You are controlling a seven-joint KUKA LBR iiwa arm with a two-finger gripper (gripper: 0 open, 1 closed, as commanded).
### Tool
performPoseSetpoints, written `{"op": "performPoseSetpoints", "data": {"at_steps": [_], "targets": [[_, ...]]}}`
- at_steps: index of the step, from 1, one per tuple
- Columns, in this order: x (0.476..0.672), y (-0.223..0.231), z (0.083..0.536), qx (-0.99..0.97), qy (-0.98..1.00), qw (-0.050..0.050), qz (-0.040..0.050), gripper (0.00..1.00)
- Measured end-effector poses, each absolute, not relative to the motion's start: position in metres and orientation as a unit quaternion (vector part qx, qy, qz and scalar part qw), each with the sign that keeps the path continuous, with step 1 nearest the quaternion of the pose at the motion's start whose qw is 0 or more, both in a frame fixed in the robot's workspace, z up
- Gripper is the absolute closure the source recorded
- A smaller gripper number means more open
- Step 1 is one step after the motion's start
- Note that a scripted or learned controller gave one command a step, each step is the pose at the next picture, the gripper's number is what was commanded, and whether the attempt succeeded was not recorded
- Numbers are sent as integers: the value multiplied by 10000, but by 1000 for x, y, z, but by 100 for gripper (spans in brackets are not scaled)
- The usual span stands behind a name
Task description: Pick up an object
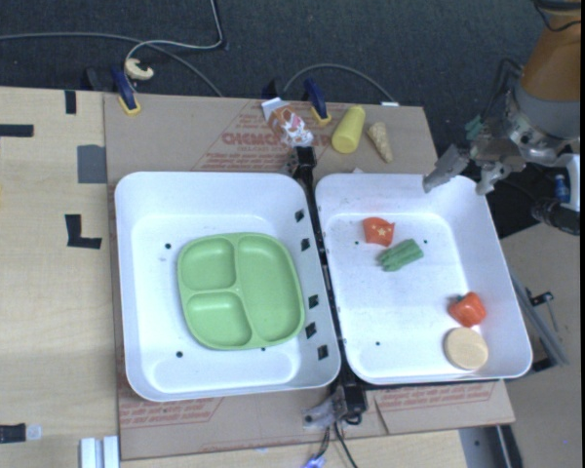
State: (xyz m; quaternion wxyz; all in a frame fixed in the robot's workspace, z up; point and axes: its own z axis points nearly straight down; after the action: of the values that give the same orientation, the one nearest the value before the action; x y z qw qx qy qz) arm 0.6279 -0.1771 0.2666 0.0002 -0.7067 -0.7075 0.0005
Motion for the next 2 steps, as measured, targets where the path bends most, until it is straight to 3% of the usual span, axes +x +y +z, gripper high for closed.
{"op": "performPoseSetpoints", "data": {"at_steps": [1, 2], "targets": [[646, -142, 193, -7064, -7078, 25, 12, 0], [651, -122, 86, -7065, -7078, -8, -6, 0]]}}
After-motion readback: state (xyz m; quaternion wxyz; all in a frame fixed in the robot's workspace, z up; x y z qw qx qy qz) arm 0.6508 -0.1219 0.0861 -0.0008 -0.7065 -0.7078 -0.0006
